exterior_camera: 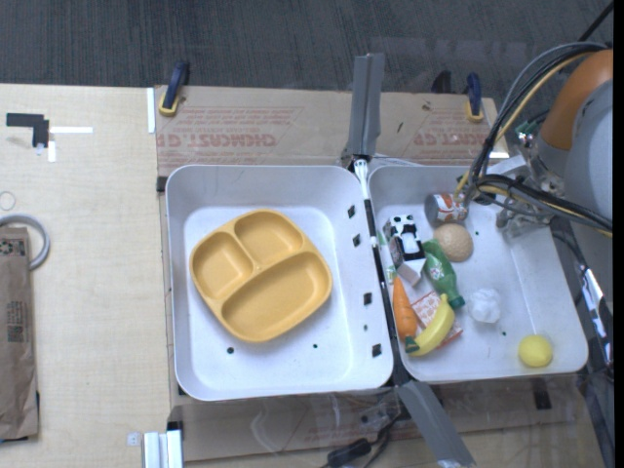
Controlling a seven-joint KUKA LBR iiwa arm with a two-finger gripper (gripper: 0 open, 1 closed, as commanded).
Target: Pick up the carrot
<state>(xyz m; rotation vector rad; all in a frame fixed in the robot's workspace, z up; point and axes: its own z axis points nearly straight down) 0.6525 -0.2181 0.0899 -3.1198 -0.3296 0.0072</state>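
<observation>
1. While the arm (585, 115) reaches in from the right edge, it sits over the upper right corner of the right bin (517, 291), grey body with the orange band up top and black and yellow cables looping off it.
2. Gripper state: cannot tell from this view, the wrist end is lost in cables and brackets near the bin's top edge.
3. Carrot (403, 307) lies in the right bin along its left wall, long axis roughly up-down in the view, lower half of the bin. Nothing is gripping it; the arm is well apart from it.
4. Neighbours: banana (436, 329) just right of and below the carrot, curving toward the bin's front; a red and white packet (423, 307) between them, touching both as far as I can tell.
5. Green bottle (444, 275) lies tilted just above the banana; a tan round object (452, 242) sits above that; a black and white item (406, 239) is against the left wall above the carrot.
6. Small can (447, 206) near the top of the bin, close to the arm's end.
7. White crumpled piece (485, 306) mid-bin; yellow ball (534, 351) in the lower right corner.
8. Left bin (185, 291) holds a yellow divided plate (259, 274), three compartments.
</observation>
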